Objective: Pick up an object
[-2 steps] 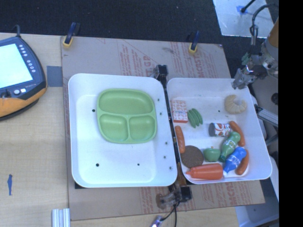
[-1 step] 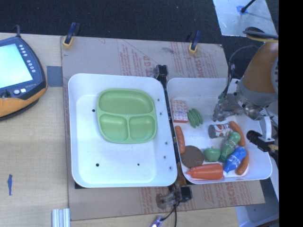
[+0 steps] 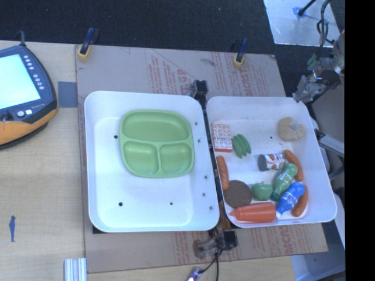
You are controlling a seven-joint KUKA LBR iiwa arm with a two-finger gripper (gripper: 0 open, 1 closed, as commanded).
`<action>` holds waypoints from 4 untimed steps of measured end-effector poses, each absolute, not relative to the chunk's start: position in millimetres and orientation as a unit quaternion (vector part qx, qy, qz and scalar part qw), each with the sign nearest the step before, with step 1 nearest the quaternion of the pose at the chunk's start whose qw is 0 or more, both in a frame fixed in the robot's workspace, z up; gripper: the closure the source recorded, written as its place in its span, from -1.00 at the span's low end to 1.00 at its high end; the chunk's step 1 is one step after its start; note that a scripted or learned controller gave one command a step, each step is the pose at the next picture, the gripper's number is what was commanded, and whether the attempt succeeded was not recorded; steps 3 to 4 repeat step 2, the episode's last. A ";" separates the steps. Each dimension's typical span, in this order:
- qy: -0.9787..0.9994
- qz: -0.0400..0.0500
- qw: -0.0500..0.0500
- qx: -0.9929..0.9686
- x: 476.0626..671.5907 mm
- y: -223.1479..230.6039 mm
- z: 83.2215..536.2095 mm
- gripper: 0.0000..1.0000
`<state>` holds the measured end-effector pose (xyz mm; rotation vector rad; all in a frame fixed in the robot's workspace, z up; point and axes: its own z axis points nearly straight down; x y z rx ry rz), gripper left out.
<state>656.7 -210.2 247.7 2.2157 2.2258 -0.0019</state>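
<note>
bins: two, white, side by side
left bin (image 3: 99, 157): one green divided plate (image 3: 157, 143)
right bin (image 3: 319, 157): about eleven toy foods — sausages, bottles, cookie
gripper (image 3: 313, 84): far right, outside bins, grip state unclear

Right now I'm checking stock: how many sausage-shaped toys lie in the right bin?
3: one sausage by the left wall, one at the right, one in the front right corner. Clutter may hide others.
</note>
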 end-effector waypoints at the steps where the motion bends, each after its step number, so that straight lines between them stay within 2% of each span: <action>1: 0.708 -0.002 -0.002 0.706 579.8 -172.2 132.9 -1.00; 2: 0.709 -0.001 -0.001 0.706 656.4 -211.8 137.3 -1.00; 4: 0.709 -0.001 -0.001 0.706 656.4 -211.8 137.3 -1.00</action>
